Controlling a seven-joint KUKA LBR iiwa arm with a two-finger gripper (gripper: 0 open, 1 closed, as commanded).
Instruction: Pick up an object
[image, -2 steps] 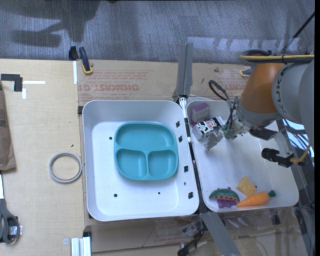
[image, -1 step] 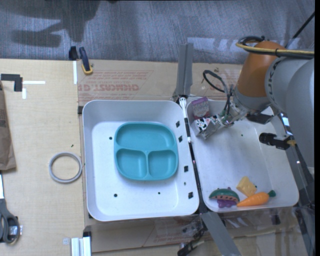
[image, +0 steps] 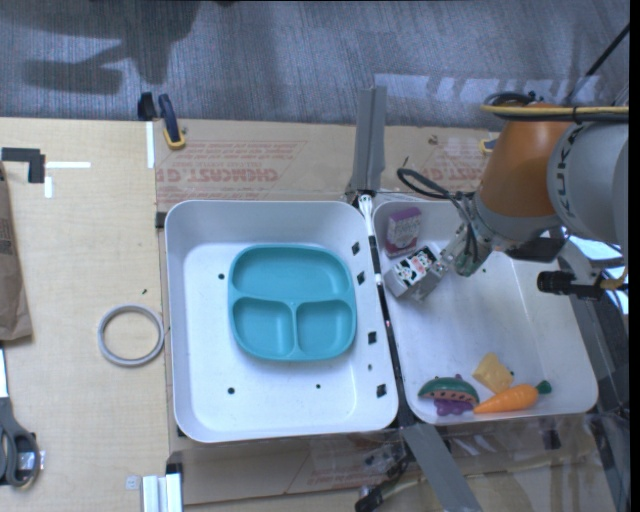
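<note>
My gripper (image: 413, 273) hangs low over the upper left part of the right bin (image: 545, 330), close to the wall between the two bins. Just behind it, in the bin's far left corner, lies a pinkish purple object (image: 403, 227); I cannot tell whether the two touch. Along the near edge of the same bin lie an orange carrot (image: 510, 398), a yellow wedge (image: 492, 371) and a purple and green toy (image: 448, 392), all well apart from the gripper. The arm's orange band (image: 520, 165) shows at the upper right.
The left bin (image: 190, 330) bears a teal divided plate (image: 293, 302). On the bench to the left lie a grey tape ring (image: 131, 334) and a brown paper bag (image: 12, 260). A blue and yellow clamp (image: 168, 118) sits at the bench's far edge.
</note>
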